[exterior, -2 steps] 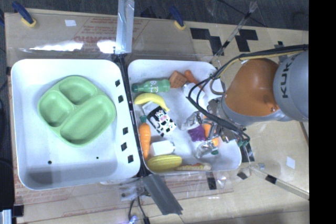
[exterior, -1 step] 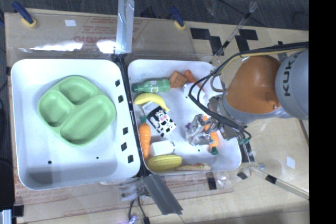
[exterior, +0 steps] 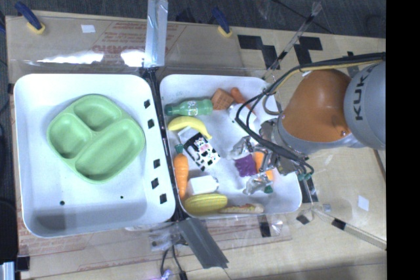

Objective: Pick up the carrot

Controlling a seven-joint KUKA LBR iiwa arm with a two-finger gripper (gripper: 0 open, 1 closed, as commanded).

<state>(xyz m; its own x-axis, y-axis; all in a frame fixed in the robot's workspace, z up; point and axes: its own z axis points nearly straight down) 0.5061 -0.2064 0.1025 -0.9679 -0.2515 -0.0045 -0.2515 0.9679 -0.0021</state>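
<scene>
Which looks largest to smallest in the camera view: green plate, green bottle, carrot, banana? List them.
1. green plate, clearly largest
2. green bottle
3. carrot and banana look about alike; not ranked.

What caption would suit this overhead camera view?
Robot arm reaching over the right bin of toy food; the carrot lies by its left wall.

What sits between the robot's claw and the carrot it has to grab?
The black-and-white toy lies between the gripper and the carrot, which rests against the right bin's left wall. A white block sits close beside the carrot.
</scene>
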